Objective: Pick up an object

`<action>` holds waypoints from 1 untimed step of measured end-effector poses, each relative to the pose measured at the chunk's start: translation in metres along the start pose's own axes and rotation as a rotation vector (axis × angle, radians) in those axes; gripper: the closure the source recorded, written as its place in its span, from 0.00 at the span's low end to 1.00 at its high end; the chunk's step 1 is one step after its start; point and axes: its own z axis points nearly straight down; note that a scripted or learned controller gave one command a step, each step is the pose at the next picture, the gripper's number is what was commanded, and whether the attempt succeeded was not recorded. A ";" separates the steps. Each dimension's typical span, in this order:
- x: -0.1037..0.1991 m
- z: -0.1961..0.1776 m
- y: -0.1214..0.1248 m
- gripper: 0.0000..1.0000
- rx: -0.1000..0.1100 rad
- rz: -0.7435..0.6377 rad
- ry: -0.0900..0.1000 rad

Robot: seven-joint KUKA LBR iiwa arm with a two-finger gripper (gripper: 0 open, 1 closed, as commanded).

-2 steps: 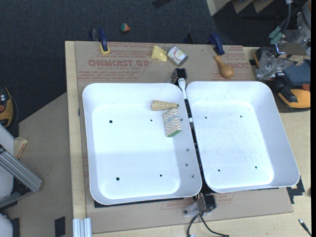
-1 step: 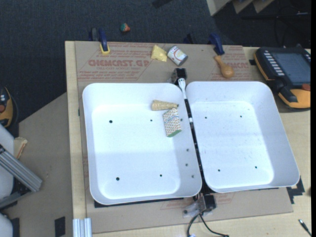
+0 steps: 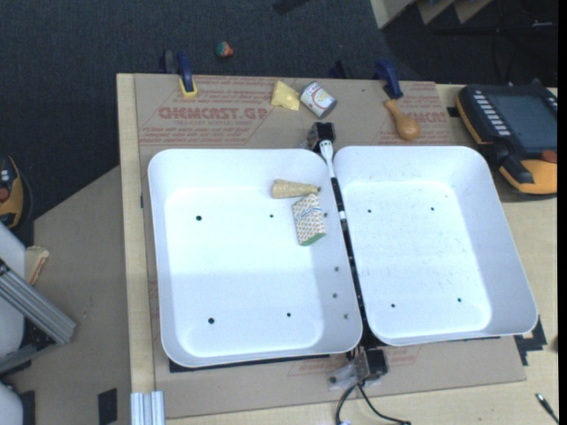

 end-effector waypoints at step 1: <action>0.013 0.167 -0.002 1.00 0.027 0.003 0.010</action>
